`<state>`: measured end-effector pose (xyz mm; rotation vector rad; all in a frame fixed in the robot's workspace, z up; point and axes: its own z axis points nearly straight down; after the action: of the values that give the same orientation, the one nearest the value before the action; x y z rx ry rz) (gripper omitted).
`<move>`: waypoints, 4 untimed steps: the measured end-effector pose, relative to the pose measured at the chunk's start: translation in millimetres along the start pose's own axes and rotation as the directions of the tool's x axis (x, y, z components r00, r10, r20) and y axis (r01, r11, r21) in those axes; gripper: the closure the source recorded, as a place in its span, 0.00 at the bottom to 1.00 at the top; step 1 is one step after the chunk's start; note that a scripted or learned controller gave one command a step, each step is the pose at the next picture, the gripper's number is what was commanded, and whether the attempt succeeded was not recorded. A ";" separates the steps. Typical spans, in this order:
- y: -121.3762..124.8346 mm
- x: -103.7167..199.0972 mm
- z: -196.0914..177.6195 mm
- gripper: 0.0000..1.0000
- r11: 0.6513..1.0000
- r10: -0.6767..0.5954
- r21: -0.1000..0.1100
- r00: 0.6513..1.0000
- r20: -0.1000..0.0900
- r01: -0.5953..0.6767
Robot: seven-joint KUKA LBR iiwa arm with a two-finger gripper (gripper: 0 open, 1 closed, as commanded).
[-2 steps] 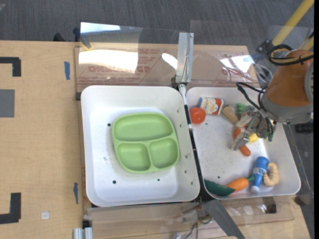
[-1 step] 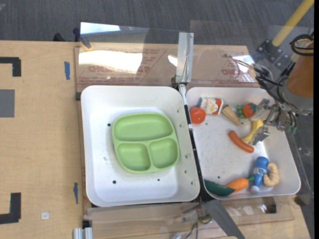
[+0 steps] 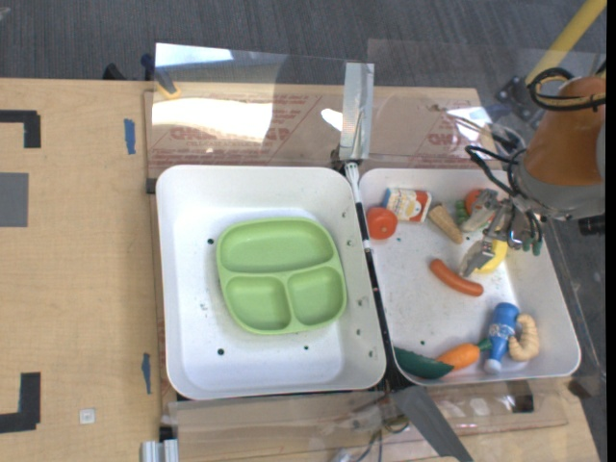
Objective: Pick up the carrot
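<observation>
The carrot [image 3: 454, 357] is orange with a dark green leafy end. It lies against the front wall of the right bin [image 3: 568, 330], pointing right. My gripper [image 3: 489, 242] hangs over the back right part of that bin, above a small yellow item [image 3: 493, 257]. It is well behind the carrot and apart from it. The grey arm with its orange band [image 3: 568, 142] comes in from the right.
In the right bin a red sausage [image 3: 455, 277] lies between gripper and carrot. A blue bottle [image 3: 500, 333] and a beige pretzel shape [image 3: 526, 337] sit right of the carrot. A tomato [image 3: 381, 223], a small can [image 3: 406, 203] and a bread stick [image 3: 445, 223] sit at the back. The left bin holds a green divided plate [image 3: 279, 245].
</observation>
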<state>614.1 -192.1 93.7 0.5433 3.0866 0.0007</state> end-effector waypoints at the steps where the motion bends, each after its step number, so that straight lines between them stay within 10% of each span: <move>1: -12.4 50.7 3.7 0.00 0.981 -0.192 0.001 0.981 0.004 0.192; 2: -26.4 -22.1 -78.3 0.00 0.976 -0.217 0.003 0.976 0.009 0.217; 3: -34.5 5.2 -39.6 0.00 0.865 -0.502 -0.003 0.865 -0.005 0.502; 4: -34.3 4.7 -40.4 0.00 0.865 -0.502 -0.002 0.865 -0.003 0.502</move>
<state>597.7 -222.8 134.0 -0.2774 3.1255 0.0008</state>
